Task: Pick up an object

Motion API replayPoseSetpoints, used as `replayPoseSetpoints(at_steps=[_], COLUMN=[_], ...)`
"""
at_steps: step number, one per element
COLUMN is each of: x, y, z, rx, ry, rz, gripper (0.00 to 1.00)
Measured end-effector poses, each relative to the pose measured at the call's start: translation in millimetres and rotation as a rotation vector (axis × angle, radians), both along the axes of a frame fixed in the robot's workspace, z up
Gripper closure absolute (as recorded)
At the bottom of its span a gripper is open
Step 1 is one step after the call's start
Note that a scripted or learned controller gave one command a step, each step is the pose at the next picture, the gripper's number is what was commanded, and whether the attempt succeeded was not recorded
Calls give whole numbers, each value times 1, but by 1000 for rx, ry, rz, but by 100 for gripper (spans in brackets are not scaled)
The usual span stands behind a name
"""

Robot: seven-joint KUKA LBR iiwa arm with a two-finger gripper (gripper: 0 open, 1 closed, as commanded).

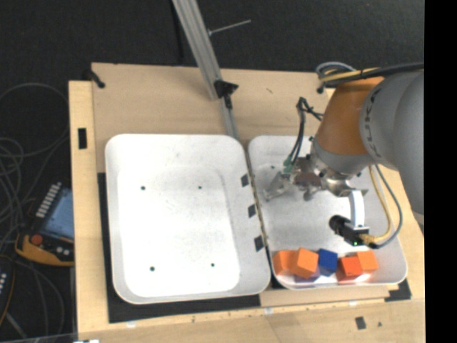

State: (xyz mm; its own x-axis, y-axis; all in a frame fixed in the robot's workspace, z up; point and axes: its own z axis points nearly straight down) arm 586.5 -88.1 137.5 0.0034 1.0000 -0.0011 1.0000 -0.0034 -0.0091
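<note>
Several small blocks lie in a row along the front edge of the right bin (pixel 314 220): an orange block (pixel 296 261), a blue block (pixel 327 260) and another orange block (pixel 355 264). A bit of purple (pixel 307 277) peeks out beneath the first orange one. My gripper (pixel 277 184) hangs low over the bin's back left part, near the wall between the two bins, well behind the blocks. Nothing shows in its grasp. The grey arm with its orange band (pixel 346 120) reaches in from the right above it.
The left bin (pixel 178 213) lies beside the right one. A slanted metal rail (pixel 203 45) runs down from the top to the bins' back edge. Cables and a black fitting (pixel 350 229) hang from the wrist over the right bin. A handheld pendant (pixel 53 224) lies off the bench at the left.
</note>
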Motion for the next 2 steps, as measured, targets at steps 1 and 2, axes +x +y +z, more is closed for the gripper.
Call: replayPoseSetpoints(at_steps=[1, 2], x=[-30, -51], y=[-36, 26], z=[115, 56], rx=[-3, 3], ry=[-18, -5], rz=[1, 9], gripper=[0, 0])
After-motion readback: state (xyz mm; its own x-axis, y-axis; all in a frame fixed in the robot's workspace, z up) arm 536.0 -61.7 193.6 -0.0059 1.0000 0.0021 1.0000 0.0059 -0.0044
